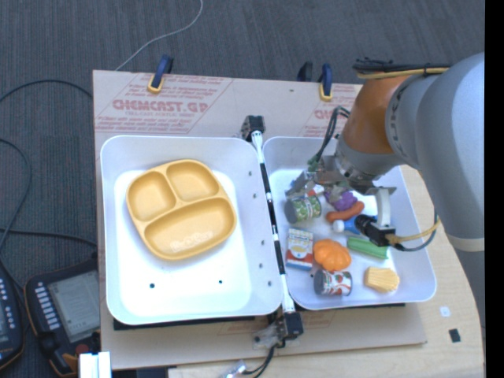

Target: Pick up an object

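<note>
One gripper (315,186) low over right bin (417,286); green can (304,209) directly below-left, touching or nearly; jaw state indeterminable.

The scene is brightly and evenly lit from overhead; the white bins (118,290) come close to blown out, with faint glare on the rim toward 7 o'clock; the yellow divided plate (183,209) shows a soft sheen on its largest compartment; shadows are short and soft, falling under the arm (425,124) onto the right bin (417,286) at 3 o'clock; the arm's pale housing at 2 o'clock is slightly soft and washed; the dark carpet (79,22) at 11 o'clock keeps visible texture; focus is moderate, small items a little fuzzy; no obvious edge distortion.
</note>
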Motion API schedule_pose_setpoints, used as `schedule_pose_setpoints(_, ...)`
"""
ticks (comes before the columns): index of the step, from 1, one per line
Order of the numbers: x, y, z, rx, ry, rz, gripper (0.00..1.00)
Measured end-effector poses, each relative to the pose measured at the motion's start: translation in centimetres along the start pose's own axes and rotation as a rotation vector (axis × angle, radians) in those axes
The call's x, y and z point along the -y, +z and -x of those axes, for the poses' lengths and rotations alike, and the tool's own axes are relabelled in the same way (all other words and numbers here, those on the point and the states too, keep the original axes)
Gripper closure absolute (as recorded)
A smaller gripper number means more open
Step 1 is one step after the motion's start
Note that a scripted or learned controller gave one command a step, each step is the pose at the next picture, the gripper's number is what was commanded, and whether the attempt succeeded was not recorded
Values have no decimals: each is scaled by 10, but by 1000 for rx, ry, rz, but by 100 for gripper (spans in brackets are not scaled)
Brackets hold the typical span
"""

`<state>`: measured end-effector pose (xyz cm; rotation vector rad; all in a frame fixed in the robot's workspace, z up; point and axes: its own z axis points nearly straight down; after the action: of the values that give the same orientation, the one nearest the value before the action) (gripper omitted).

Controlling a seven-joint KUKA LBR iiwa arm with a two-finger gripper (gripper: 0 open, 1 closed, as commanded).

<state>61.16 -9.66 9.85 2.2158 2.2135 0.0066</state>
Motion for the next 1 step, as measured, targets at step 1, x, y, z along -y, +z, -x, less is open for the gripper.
schedule_pose_setpoints(1,0,-8,0,-1,0,-3,100)
